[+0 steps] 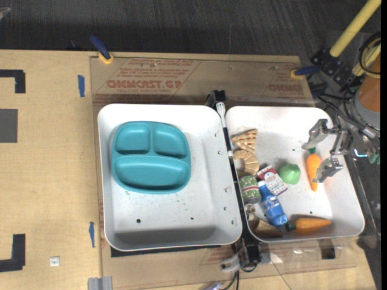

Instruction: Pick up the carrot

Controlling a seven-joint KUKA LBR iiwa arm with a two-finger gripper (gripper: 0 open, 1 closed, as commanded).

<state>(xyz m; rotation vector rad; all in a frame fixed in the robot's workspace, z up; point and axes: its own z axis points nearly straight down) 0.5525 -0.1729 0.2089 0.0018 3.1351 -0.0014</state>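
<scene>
Two carrots lie in the right bin (338, 198). A small upright-looking carrot (312, 171) with a green top sits near the bin's right side. A larger carrot (312, 225) lies flat along the bin's front wall. My gripper (322, 151) hangs over the right side of that bin and is open, one finger (315, 133) above the small carrot's top and the other finger (330, 168) just right of it. The small carrot lies at the left edge of the gap, not pinched.
A green ball (290, 173) sits left of the small carrot. Along the bin's left side are a waffle piece (244, 139), a green can (248, 185), a red-white packet (273, 181) and a blue bottle (273, 209). The left bin (121, 222) bears a teal divided plate (151, 156).
</scene>
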